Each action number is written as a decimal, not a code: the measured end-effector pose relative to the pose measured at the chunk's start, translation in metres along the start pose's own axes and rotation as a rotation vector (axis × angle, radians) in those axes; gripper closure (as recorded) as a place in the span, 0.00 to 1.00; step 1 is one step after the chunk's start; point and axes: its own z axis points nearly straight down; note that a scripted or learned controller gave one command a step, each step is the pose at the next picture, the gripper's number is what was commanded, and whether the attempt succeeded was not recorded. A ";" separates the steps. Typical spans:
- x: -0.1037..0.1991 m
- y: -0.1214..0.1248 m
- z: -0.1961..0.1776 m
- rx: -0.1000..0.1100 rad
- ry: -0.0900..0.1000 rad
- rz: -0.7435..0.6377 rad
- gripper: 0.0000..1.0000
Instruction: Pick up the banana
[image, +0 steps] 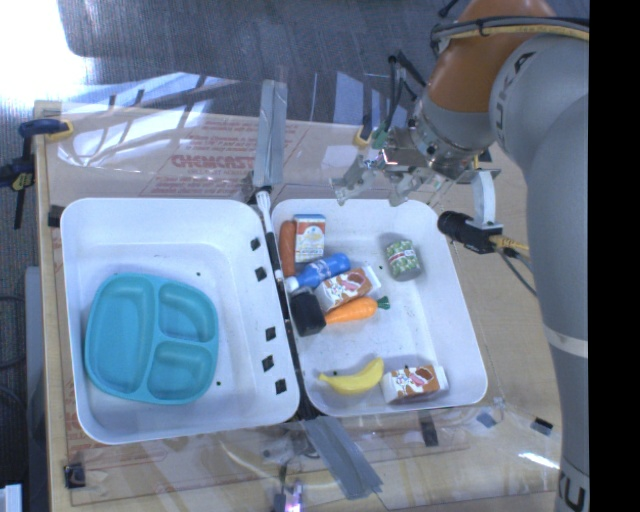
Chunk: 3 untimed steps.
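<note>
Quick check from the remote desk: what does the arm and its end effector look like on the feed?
The arm is smooth, rounded grey casing with an orange band above the wrist and faint lettering on the grey shell. The end effector is a cluster of bare silvery metal parts. Thin dark cables loop around the wrist, and a black cylindrical fitting sticks out on a white bracket.

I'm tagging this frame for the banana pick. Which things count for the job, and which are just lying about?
For the job:
yellow curved banana
gripper
right white bin

Lying about:
blue divided plastic tray
orange carrot
blue bottle
green can
small cartons
</note>
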 end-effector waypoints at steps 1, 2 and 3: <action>-0.027 -0.091 0.133 0.001 0.001 -0.059 0.00; -0.072 -0.170 0.189 -0.002 0.002 -0.078 0.00; -0.072 -0.169 0.181 0.000 0.001 -0.084 1.00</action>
